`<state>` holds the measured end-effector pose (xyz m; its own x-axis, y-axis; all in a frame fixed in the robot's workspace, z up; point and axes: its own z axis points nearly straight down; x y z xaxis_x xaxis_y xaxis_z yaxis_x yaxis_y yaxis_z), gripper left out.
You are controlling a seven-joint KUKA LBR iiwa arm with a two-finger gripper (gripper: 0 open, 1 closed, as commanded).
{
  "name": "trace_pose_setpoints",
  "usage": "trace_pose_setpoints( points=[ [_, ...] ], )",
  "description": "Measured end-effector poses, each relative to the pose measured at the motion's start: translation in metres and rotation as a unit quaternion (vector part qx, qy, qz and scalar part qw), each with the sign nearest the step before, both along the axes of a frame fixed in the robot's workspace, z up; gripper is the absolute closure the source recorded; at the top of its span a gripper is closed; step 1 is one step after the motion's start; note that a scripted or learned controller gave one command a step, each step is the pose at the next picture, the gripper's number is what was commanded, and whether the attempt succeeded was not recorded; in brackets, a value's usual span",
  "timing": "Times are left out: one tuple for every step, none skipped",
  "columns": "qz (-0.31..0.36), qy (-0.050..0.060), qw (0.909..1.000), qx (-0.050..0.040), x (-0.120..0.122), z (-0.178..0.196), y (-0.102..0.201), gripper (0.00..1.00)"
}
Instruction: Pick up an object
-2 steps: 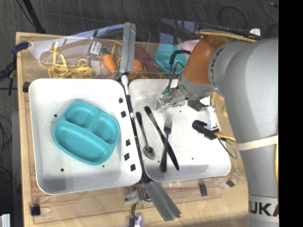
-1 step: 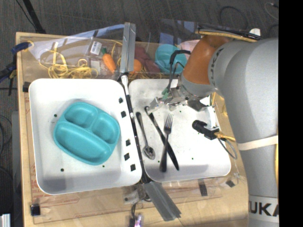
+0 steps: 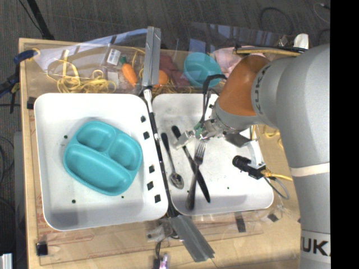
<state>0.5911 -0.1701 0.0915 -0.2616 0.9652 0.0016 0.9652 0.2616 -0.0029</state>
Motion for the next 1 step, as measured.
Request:
trace_pose_setpoints(
  points=[
    [-0.010, -0.004, 0.9999, -0.0024, -0.0642, 0.0017, -0.0427, 0.00]
  ],
)
